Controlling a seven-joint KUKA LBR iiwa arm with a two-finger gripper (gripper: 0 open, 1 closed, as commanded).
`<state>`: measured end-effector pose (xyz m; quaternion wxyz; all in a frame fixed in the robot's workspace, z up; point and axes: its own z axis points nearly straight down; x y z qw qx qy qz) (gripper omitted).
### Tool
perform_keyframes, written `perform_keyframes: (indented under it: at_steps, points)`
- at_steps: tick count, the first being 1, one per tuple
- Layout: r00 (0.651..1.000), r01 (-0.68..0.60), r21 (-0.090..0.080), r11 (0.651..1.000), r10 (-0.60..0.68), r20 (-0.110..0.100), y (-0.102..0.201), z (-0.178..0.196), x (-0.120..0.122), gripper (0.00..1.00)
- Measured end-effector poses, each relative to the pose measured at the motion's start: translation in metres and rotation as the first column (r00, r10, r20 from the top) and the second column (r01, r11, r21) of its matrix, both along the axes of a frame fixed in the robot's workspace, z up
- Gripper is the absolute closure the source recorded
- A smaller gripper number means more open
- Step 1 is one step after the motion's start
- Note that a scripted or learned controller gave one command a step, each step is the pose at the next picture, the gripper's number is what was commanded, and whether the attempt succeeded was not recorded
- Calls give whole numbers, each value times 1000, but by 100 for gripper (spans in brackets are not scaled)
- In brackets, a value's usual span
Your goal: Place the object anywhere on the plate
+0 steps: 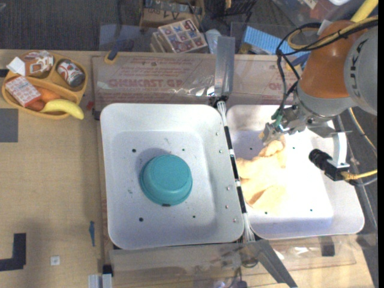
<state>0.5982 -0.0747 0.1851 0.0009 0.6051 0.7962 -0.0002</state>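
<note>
A round teal plate (167,179) lies in the middle of the left white bin (120,131). In the right bin (342,218), pale yellow-orange objects (259,170) lie against the left wall, washed out by glare, so their shapes are hard to make out. A smaller pale piece (273,148) sits at their upper end. My gripper (271,132) hangs over the upper left part of the right bin, right at that upper piece. Whether it touches the piece is hidden by the glare. The grey arm with its orange band (327,71) comes in from the upper right.
A black connector with a yellow cable (327,162) hangs over the right bin's right side. A metal post (223,71) stands behind the seam between the bins. An orange tray (42,89) with a banana and food items sits at the far left.
</note>
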Motion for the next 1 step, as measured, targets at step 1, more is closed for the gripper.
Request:
perform_keyframes:
  at_steps: [1]
  points:
    - [1000,-1,0,1000,1,2,0,40,1,100]
